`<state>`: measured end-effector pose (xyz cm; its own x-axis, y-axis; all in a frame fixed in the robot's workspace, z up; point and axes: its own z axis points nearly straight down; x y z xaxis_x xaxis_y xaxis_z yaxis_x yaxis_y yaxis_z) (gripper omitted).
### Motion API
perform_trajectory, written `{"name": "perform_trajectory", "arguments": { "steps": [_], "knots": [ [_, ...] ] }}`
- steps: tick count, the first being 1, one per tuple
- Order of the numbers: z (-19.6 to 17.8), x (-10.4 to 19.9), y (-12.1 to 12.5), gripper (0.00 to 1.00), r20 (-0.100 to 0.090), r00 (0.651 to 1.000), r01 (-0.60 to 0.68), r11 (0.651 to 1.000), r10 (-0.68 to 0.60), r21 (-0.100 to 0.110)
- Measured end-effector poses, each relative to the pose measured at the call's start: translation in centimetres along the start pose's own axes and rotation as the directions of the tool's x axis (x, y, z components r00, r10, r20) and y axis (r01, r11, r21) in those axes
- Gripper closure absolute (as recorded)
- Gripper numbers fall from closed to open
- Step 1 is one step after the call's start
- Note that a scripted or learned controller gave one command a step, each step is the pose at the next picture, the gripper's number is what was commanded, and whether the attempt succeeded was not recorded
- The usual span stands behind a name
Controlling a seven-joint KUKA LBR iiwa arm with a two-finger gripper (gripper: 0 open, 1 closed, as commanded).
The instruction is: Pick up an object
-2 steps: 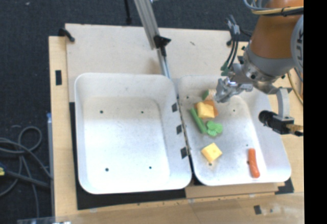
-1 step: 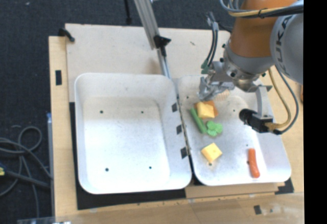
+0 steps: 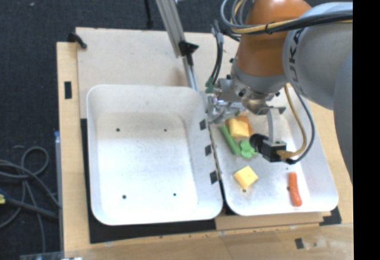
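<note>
From above the bench [image 3: 119, 45], two shallow white bins sit side by side, their inner rims touching. The left bin [image 3: 145, 155] shows a bare, lightly speckled floor. The right bin [image 3: 314, 193] carries the small things. The grey arm [image 3: 320, 45] comes in from the right, its orange band [image 3: 270, 33] bulging above the wrist, and it hangs low over the far end of the right bin, close to the shared rim. The pincer [image 3: 228, 107] sits under the wrist housing, and I cannot tell how it stands. Just below it lies a yellow block [image 3: 240, 129], touching a green stick [image 3: 233, 140] that slants toward the near side. Another yellow block [image 3: 246, 177] rests apart, nearer the front edge, and an orange-red stick [image 3: 294, 189] lies well off to the right. A black cable end [image 3: 268, 149] dangles beside the green stick.
</note>
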<state>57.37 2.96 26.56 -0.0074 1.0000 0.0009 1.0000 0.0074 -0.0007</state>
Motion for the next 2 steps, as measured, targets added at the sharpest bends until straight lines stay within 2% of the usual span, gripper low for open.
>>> {"name": "perform_trajectory", "arguments": {
  "steps": [1,2],
  "knots": [
    [1.57,5.36,-0.79,1.00,0.000,1.000,0.000,1.000,0.000,0.000],
    [1.48,5.03,-0.73,0.00,0.001,1.000,-0.006,1.000,0.006,-0.002]
  ]
}}
